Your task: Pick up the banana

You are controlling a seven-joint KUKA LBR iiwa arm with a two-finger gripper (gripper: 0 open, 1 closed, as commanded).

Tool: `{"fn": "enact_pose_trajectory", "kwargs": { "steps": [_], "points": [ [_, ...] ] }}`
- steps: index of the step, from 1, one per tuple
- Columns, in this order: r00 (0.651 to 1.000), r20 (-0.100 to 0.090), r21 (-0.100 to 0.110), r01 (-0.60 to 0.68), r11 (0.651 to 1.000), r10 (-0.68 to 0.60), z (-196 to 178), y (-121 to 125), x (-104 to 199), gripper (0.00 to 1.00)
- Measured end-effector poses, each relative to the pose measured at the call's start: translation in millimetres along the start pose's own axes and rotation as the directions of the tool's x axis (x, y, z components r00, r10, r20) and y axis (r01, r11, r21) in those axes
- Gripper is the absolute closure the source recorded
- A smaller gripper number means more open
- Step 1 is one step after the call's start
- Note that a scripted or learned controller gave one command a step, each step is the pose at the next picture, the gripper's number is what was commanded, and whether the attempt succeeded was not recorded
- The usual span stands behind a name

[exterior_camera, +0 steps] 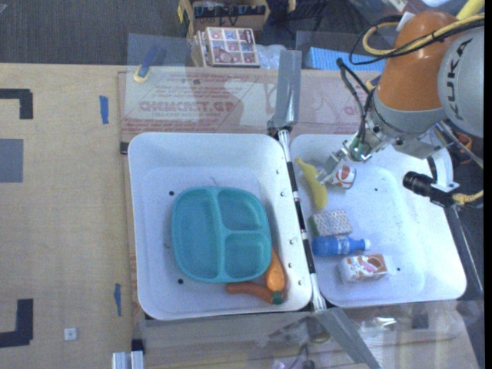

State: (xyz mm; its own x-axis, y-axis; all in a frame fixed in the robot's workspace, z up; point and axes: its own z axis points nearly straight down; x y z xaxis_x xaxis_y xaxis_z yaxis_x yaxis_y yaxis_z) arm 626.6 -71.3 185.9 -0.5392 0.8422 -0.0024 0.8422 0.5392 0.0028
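The banana (pixel 313 184) lay lengthwise along the right bin's (pixel 430 283) left wall; the gripper (pixel 338 165) hovered just right of it, grip unreadable.

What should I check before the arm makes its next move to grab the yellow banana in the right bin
1. Yellow curved banana lies in the right white bin, near its left wall: ok.
2. Two-finger gripper is beside the banana's upper end: ok.
3. Banana between the fingers: not ok, it lies just left of them.
4. Finger opening: cannot tell.
5. Small red and white object sits right by the gripper, may get bumped: not ok.
6. Grey speckled block lies just below the banana's lower end, whether touching it: cannot tell.
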Motion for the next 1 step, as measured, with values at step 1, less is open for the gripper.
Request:
{"fn": "enact_pose_trajectory", "kwargs": {
  "steps": [1],
  "points": [
    [0.995, -0.002, 0.001, 0.103, 0.995, -0.103, 0.3, 5.2, 47.2, 0.0]
  ]
}}
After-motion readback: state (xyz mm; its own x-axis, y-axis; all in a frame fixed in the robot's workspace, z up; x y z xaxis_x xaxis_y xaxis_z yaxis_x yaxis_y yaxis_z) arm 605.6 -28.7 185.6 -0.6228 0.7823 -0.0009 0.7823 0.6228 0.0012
